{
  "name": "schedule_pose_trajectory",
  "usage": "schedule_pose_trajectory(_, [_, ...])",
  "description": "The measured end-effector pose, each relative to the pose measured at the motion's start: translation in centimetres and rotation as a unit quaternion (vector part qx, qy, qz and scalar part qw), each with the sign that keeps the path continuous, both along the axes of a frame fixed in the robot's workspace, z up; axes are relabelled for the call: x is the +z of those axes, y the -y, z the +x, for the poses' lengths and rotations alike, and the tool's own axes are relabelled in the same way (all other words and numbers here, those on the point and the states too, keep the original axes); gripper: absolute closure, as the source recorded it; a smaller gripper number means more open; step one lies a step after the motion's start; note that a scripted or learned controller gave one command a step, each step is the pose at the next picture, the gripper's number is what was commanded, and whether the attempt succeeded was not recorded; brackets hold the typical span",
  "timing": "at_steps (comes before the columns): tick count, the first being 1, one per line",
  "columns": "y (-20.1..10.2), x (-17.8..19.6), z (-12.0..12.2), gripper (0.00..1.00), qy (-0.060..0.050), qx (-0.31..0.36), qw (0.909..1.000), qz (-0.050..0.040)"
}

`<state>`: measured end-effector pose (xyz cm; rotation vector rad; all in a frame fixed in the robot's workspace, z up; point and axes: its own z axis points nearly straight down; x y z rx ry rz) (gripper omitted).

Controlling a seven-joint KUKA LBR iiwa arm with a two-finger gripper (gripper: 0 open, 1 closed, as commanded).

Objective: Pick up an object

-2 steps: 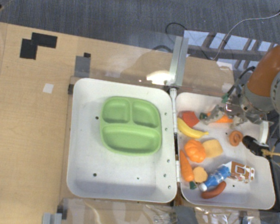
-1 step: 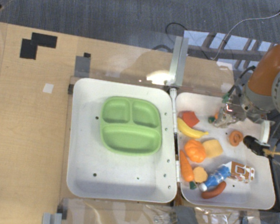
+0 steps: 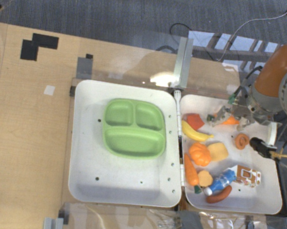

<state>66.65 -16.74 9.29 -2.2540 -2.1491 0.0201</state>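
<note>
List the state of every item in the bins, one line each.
green tray: flat, compartments bare, left bin.
banana: lying, right bin.
orange pumpkin: upright.
blue bottle: on its side.
sausage: lying beside bottle.
gripper: low over right bin's far edge.

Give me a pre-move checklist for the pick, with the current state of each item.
1. Gripper over the right bin: ok, it sits at the bin's far end, by the small orange piece.
2. Object between the jaws: cannot tell, the wrist hides them.
3. Candidate objects in the bin: ok, banana, orange pumpkin-like toy, carrot, blue bottle and others all lie there.
4. Spacing for a clean grasp: not ok near the bin's middle, where pumpkin toy, carrot and yellow block crowd together.
5. Left bin: ok, green divided tray lies flat in it.
</note>
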Motion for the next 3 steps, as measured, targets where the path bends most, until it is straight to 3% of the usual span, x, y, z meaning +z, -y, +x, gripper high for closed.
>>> schedule_pose_trajectory(1, [2.1,-0.9,0.1,0.00,0.005,0.050,0.9988,0.0005])
schedule_pose_trajectory(2, [2.7,-0.9,0.1,0.00,0.005,0.047,0.9989,0.0003])
schedule_pose_trajectory(3, [2.7,1.5,0.3,0.00,0.013,0.078,0.9969,-0.0040])
